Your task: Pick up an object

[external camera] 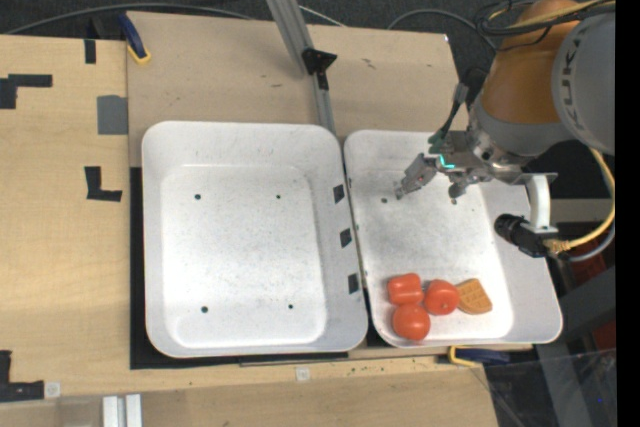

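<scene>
Judging by their look, the three red tomatoes (421, 303) are small, round and smooth, probably light plastic toys, so they should weigh little but may roll or slip out from two thin fingers. The safest hold, I think, is across the widest part of one ball, with the fingers coming straight down on its two free sides. The tomatoes touch each other in a tight cluster, so the outer sides are easier to reach than the sides between them. Just beside them, at 3 o'clock, lies an orange wedge (474, 297), maybe a piece of bread or cheese; it seems flat and stiff, and its low shape would give less to pinch.

All these things lie in the right bin (372, 215), near its front edge. The left bin (240, 145) stands beside it.

The gripper (433, 180) hangs over the upper half of the right bin, with its fingers spread apart and nothing between them. From the gripper the tomatoes are at about 6 o'clock, well apart from it, and the wedge is at about 5 o'clock. To my judgement the hand must travel toward the front edge and then go down before any closing makes sense.
</scene>
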